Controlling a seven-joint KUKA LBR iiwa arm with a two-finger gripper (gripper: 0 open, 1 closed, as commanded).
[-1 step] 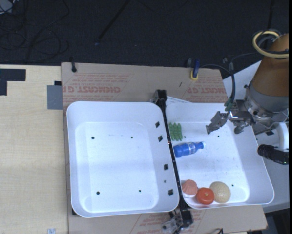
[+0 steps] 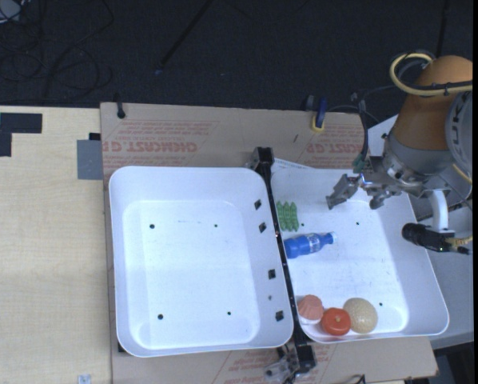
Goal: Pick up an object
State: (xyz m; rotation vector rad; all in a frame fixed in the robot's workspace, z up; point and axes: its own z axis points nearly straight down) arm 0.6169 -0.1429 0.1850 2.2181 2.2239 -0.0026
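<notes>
The right bin [image 2: 419,294] holds a blue bottle [image 2: 307,244] lying on its side near the divider, with a green ridged object [image 2: 287,214] just above it. In its front corner sit a pink piece [image 2: 309,306], a red tomato-like ball [image 2: 336,321] and a beige round object [image 2: 360,314], close together. My gripper [image 2: 359,192] hangs over the bin's far right part, fingers spread open with nothing between them, well to the right of the bottle.
The left bin [image 2: 135,214] lies beside the right one, separated by a black divider [image 2: 272,238]. Cardboard [image 2: 191,138] underlies both bins. The arm [image 2: 427,126] with its orange band enters from the right, and cables hang near it.
</notes>
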